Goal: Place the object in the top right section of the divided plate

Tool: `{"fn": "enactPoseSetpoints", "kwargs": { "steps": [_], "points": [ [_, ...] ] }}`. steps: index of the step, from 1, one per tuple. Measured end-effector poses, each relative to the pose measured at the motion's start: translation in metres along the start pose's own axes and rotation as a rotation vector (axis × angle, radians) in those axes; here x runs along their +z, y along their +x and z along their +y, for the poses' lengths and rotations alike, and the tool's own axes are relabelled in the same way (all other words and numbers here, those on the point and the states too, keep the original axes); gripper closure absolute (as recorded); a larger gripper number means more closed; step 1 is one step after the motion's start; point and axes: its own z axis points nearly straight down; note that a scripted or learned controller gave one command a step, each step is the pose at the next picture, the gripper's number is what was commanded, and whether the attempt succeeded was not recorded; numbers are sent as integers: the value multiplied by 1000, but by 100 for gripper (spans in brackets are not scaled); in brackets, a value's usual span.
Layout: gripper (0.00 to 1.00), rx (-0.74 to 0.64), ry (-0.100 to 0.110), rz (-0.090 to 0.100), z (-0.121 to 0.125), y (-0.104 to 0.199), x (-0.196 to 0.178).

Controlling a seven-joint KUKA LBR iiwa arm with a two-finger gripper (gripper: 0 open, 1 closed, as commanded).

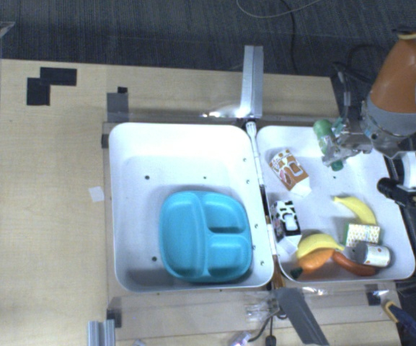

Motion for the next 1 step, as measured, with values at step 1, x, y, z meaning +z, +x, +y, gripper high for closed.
{"fn": "enactPoseSetpoints", "kwargs": {
  "steps": [1],
  "points": [
    [100, 354, 0, 0, -18, 30, -102]
  ]
}}
